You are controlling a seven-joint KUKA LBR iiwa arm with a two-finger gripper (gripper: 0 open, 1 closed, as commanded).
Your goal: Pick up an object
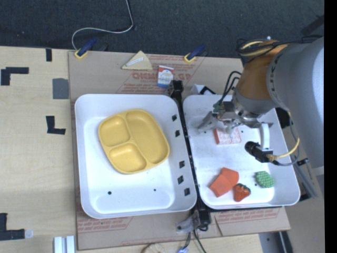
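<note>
1. On the worktop [37,157], seen from above: two white bins side by side, the left bin [87,194] and the right bin [281,191].
2. Left bin: a yellow divided plate [133,140] lies flat near its middle.
3. Right bin, upper part: the arm [274,73] reaches in from the right; its pincer [225,119] hangs just above a small red-and-white packet [228,137]. Whether the pincer is wide or narrow cannot be told.
4. Right bin, lower part: an orange block [224,182], a red strawberry [241,193] touching it, and a green ball [264,179] near the right wall.
5. Behind the bins: a small carton [165,76] and a tan wedge [138,61].
</note>
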